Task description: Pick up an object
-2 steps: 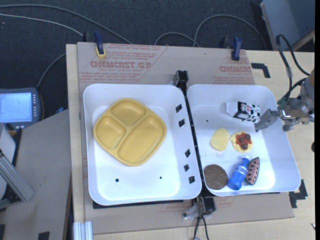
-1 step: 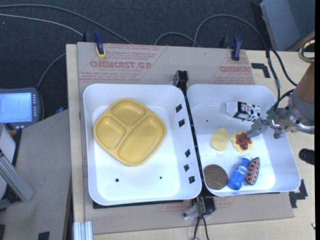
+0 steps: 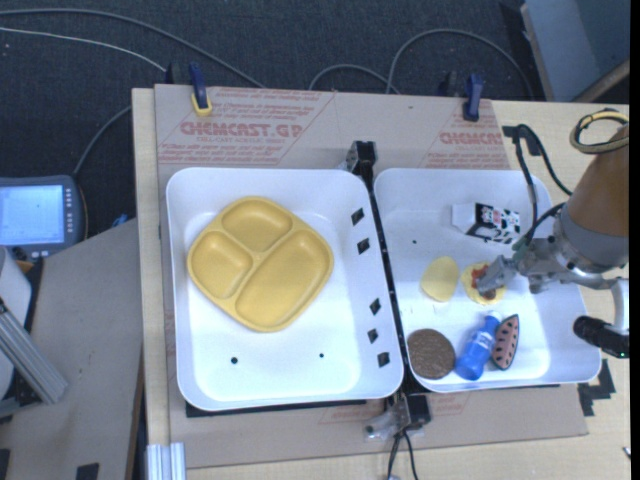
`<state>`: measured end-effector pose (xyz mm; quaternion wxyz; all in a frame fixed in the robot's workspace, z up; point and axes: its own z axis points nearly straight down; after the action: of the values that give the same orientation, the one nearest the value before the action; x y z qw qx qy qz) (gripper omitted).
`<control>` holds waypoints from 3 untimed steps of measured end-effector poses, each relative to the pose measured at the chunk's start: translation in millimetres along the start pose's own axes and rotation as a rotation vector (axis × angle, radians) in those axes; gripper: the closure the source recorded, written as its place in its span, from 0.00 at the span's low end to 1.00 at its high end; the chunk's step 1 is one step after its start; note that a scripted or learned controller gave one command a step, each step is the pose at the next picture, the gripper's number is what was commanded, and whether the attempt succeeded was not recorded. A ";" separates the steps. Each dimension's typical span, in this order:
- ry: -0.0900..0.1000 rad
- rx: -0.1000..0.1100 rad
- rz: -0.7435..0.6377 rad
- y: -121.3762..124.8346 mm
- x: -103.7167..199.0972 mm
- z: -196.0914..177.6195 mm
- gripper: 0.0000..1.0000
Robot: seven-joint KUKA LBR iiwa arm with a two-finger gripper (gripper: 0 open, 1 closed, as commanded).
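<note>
White plastic forms both shallow bins, which sit side by side on a brown board marked with red lettering. The left bin (image 3: 200, 368) carries a yellow divided plate (image 3: 260, 262) with three compartments, lying toward its upper left part. Black clips run along the wall shared with the right bin (image 3: 430, 193).

The loose objects lie in the right bin. A pale yellow lump (image 3: 439, 279) rests near its middle. Just to its right is a small yellow and red object (image 3: 479, 282), partly covered by the gripper (image 3: 490, 278). A white card with black print (image 3: 487, 221) lies toward the upper part of the bin, apart from the others. Along the lower edge, a round brown disc (image 3: 431, 353) lies beside a blue bottle (image 3: 477, 349), which lies tilted with its cap upward. A dark, speckled, red-edged piece (image 3: 507, 342) lies touching or just beside the bottle on its right.

The arm (image 3: 600, 213) enters from the right, its orange band above the grey wrist. The gripper is low over the bin, right at the small yellow and red object. Whether it grasps that object cannot be told from this slant: its tip is too small and cluttered to read.

Two blue clamps (image 3: 200, 88) pin the board's far edge, and grey cables trail across the dark floor beyond.
</note>
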<state>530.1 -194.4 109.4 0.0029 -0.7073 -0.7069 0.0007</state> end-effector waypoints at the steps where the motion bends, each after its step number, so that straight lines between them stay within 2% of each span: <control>1: 0.000 -0.001 -0.001 0.2 0.7 25.1 0.00; 2: -0.001 -0.005 0.000 1.0 0.5 13.3 1.00; 3: -0.005 -0.011 -0.002 4.1 3.2 -50.4 1.00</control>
<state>534.4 -191.3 159.8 -0.0026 -0.7067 -0.7075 -0.0014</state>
